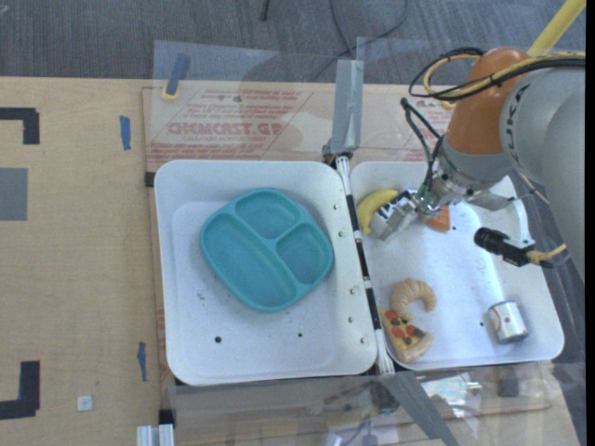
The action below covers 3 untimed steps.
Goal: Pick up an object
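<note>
My gripper [394, 217] is low over the upper left part of the right bin [465, 282], reaching in from the arm at the upper right. A yellow banana [371, 204] lies right beside its tip, against the bin's left wall; I cannot tell whether they touch. A small orange piece [438, 219] sits just to the gripper's right. Further down the same bin lie a croissant [414, 295], a toy pizza slice [406, 334] and a small silver can [507, 321].
The left bin [186, 333] bears a teal divided plate [267, 248] in its middle. A ridge with clips separates the two bins. The arm's grey body and orange band cover the right bin's upper right corner.
</note>
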Each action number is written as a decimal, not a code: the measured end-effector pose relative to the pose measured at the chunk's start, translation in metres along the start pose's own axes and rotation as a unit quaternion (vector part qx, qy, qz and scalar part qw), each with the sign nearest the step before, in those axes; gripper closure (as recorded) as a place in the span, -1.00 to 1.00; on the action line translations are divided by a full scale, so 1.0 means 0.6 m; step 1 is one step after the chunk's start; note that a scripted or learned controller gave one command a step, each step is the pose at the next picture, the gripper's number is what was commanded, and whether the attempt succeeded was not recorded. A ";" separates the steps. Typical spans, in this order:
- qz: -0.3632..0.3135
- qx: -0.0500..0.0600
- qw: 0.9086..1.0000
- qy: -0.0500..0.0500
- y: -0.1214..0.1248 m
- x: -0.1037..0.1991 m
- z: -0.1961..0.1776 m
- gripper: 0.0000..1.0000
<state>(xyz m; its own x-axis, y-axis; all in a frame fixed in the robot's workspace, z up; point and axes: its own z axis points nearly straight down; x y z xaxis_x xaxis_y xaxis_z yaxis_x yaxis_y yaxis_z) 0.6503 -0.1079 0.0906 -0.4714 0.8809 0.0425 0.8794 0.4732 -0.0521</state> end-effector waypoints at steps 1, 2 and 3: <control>0.077 0.003 0.997 0.003 0.010 0.007 0.000 -1.00; 0.015 -0.026 0.999 -0.021 -0.073 -0.062 -0.066 -1.00; 0.006 -0.027 0.999 -0.022 -0.016 -0.054 -0.014 -1.00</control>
<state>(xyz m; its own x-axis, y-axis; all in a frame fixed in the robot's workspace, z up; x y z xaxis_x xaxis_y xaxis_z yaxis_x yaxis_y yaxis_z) 0.6580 -0.1412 0.0980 -0.4614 0.8872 -0.0010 0.8872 0.4614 0.0006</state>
